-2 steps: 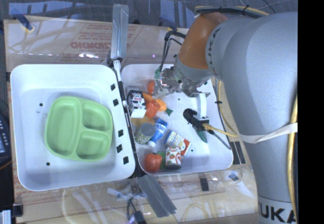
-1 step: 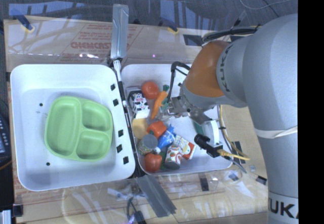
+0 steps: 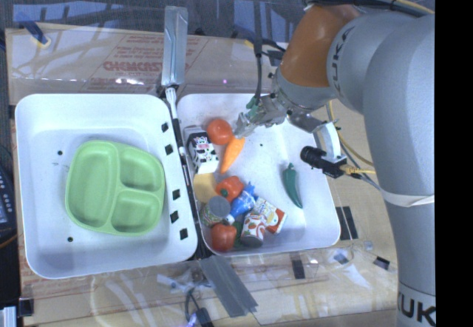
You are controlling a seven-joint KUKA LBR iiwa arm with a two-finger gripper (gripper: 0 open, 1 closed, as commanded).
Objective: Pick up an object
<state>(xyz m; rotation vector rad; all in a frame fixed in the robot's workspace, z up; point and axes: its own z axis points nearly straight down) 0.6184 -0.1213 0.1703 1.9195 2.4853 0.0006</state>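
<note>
Orange toy carrot (image 3: 232, 153), right bin (image 3: 319, 203), heaped with toys at the left wall: nearest target. My gripper (image 3: 247, 120) hovers just above it; jaws' state indiscernible.

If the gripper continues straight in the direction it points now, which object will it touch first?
Probably the orange carrot. The gripper points down and toward the left of the camera view, and the carrot lies just beyond its tips, beside the orange-red tomato. Its height above them is unclear.
</note>
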